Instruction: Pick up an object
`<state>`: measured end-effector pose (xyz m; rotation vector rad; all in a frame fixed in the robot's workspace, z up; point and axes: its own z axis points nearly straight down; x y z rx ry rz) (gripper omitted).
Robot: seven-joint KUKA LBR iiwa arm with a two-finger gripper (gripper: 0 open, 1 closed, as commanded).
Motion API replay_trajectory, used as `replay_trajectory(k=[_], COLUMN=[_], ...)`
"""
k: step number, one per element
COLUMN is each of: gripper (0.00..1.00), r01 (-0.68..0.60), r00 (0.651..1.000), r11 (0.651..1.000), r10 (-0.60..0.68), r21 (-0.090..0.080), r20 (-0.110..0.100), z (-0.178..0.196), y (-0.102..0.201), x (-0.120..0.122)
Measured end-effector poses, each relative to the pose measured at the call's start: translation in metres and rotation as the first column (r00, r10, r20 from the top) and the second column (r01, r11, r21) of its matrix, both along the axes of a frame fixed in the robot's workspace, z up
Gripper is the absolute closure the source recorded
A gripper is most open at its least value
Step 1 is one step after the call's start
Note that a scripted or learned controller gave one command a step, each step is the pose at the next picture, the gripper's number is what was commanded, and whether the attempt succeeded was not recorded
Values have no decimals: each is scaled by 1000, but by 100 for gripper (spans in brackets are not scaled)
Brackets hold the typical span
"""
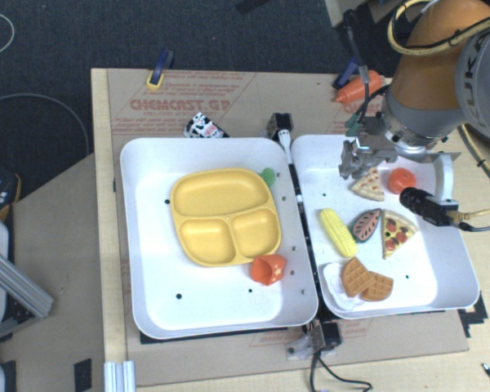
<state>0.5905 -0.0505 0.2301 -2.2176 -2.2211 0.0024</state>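
My gripper (356, 167) hangs over the far part of the right bin (465, 288), under the grey wrist and orange band. Just below its tip lies a tan bread wedge (369, 187), and I cannot tell whether the two touch. A red tomato (402, 178) sits to the right of the wedge. Nearer the front lie a yellow corn cob (338, 231), a dark oval piece (365, 225), a pizza slice (396, 235) and a brown waffle (366, 281).
The left bin (143, 219) holds a yellow divided plate (224, 216), a red fruit (267, 269) at its front right corner and a small green piece (267, 175) behind it. A black cylinder (425, 205) on the arm's side overhangs the right bin.
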Motion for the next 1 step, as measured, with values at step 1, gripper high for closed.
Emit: replay_trajectory(k=[1], gripper=[100], r01=[2], r00=[1000], r11=[1000], r10=[-2], r21=[-1], r20=[-2], z=[-14], y=[-2], x=[0])
